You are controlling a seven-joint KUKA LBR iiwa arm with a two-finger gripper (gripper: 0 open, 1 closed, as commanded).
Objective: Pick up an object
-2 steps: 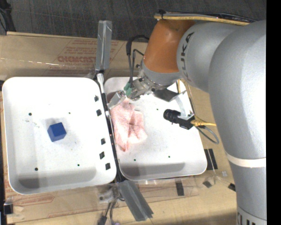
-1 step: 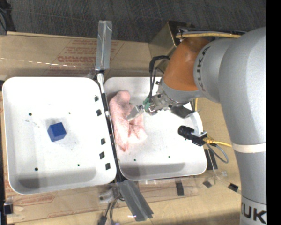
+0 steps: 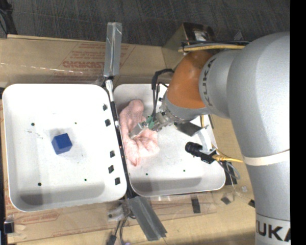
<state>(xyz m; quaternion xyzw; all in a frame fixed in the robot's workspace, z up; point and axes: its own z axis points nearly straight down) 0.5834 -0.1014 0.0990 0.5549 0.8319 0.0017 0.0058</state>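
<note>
A crumpled pink cloth (image 3: 134, 131) lies along the left side of the right bin (image 3: 168, 182). My gripper (image 3: 143, 128) reaches in from the right and sits low over the cloth's right edge, its metal fingertips touching the fabric. The view does not show whether cloth is caught between them. A small blue cube (image 3: 62, 143) rests in the left bin (image 3: 20, 188), far from the gripper.
The grey arm with its orange band (image 3: 186, 86) covers the right bin's upper right part. A black cable fitting (image 3: 196, 150) hangs over that bin's right side. A metal divider bar (image 3: 112, 55) runs between the bins. Cardboard lies under both.
</note>
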